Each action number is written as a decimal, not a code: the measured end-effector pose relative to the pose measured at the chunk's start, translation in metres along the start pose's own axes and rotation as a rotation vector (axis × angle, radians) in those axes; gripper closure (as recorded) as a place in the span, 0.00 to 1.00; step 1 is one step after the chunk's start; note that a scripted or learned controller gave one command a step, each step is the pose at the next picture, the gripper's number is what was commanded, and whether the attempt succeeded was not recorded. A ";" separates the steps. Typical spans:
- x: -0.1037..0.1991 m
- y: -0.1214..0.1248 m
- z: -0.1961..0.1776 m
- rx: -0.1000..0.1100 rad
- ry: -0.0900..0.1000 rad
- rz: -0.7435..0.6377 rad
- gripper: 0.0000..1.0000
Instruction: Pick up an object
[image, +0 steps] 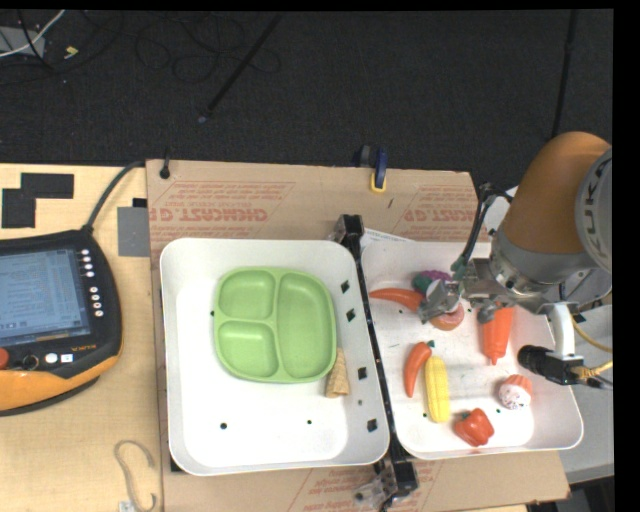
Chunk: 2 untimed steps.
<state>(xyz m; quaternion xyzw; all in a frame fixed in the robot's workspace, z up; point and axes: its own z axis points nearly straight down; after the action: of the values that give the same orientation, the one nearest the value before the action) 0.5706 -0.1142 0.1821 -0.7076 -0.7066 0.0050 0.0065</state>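
The right bin (560, 440) holds several toy foods. My gripper (440, 300) hangs low over its upper middle, right above a round reddish piece (452, 320) and next to a purple piece (432, 279). A long red chili (395, 296) lies just left of the gripper. An orange carrot (497, 334) lies to its right. Nearer the front are an orange-red pepper (416, 368), a yellow corn cob (437, 389), a red bell pepper (474, 427) and a white and red ball (514, 394). The gripper partly hides the reddish piece.
The left bin (190, 420) bears a green divided plate (275, 325) with a tan wedge (338, 376) at its lower right corner. A black divider (362, 330) runs between the bins. A teach pendant (50, 315) lies at the far left. A black fitting (545, 363) sits at the right bin's right side.
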 end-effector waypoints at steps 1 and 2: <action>0.000 0.003 -0.008 -0.013 -0.001 -0.002 0.00; -0.004 0.001 0.037 -0.011 -0.001 -0.002 0.00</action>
<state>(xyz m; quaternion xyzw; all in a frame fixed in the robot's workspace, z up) 0.5710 -0.1181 0.1454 -0.7067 -0.7075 0.0013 0.0021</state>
